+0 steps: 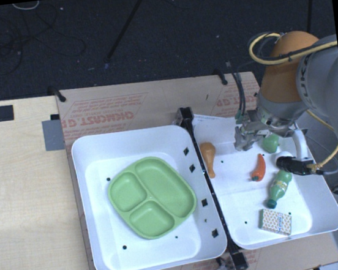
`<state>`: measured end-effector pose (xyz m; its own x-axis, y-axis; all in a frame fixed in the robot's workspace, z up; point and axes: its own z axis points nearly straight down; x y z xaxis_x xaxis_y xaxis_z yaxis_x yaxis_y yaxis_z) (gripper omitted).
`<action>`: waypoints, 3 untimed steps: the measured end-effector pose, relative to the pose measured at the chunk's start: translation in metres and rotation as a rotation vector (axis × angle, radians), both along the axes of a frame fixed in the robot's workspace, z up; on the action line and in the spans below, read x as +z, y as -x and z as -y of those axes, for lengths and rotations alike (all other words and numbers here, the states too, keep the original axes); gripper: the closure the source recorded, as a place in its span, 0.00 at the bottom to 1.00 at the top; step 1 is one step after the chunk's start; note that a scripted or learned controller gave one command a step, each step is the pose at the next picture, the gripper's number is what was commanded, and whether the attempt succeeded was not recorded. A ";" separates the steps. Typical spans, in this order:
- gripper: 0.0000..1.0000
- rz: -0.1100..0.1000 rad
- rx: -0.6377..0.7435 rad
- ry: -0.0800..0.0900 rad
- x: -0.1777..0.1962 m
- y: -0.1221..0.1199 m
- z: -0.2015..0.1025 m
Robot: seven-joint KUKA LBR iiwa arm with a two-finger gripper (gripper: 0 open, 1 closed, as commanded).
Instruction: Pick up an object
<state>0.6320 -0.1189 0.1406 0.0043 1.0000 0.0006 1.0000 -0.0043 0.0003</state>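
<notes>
Camera view: the gripper point(248, 137) hangs low over the far part of the right bin point(328, 218), with the grey arm and its orange band rising behind it to the right. Whether its tips are spread or pressed together cannot be told from this slant, and nothing is seen between them. Just beside the gripper, on its right, sits a small green round object point(271, 143), partly hidden by the wrist. A little nearer the camera lies an orange-red pepper point(258, 167), and beyond that a green bottle point(278, 188) and a small patterned box point(275, 222). To the gripper's left, against the divider, lies a tan gourd-shaped piece point(208, 157). Well off to the left, the other bin point(88, 154) holds a green divided plate point(152, 196).

The step in hand looks like the approach, before any grasp. The next move likely calls for settling on one target, probably the green round object or the pepper, then centring over it, descending and closing
</notes>
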 end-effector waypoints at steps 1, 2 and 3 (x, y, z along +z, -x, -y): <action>1.00 0.001 -0.001 0.001 0.043 0.001 0.004; 1.00 0.004 0.006 0.001 0.105 0.001 -0.002; 1.00 -0.004 0.007 -0.001 0.104 0.012 -0.044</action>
<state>0.6205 -0.0748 0.2442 -0.0028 1.0000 0.0014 1.0000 0.0028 -0.0037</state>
